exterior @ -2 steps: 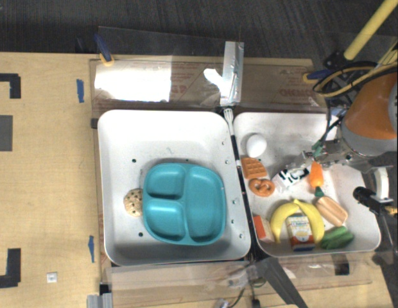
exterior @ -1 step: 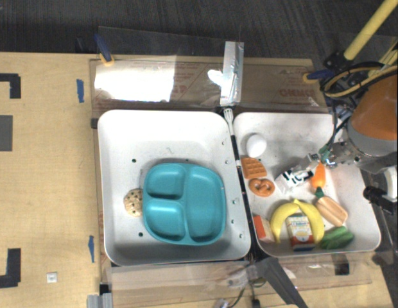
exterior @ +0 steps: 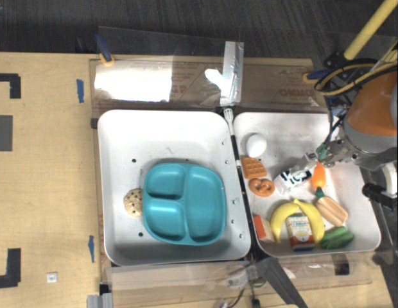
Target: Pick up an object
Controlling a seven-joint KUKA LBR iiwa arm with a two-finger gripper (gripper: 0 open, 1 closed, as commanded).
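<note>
My gripper (exterior: 326,153) hangs over the right bin (exterior: 282,124), near its right side, below the arm's orange band (exterior: 377,111). Just below and left of it lies an orange carrot (exterior: 318,176), with a black-and-white object (exterior: 295,177) further left. A white ball (exterior: 255,145), a waffle (exterior: 253,168) and a brown pretzel (exterior: 261,186) lie toward the bin's left wall. At the front are a yellow banana (exterior: 282,213) curled around a small can (exterior: 300,230), a hot dog (exterior: 332,210) and a green vegetable (exterior: 338,237).
The left bin (exterior: 115,172) holds a teal divided plate (exterior: 184,202) and a speckled cookie (exterior: 133,202) at its left. A small red item (exterior: 260,228) lies by the right bin's front left wall. Cables and a yellow pole (exterior: 372,24) sit behind the arm.
</note>
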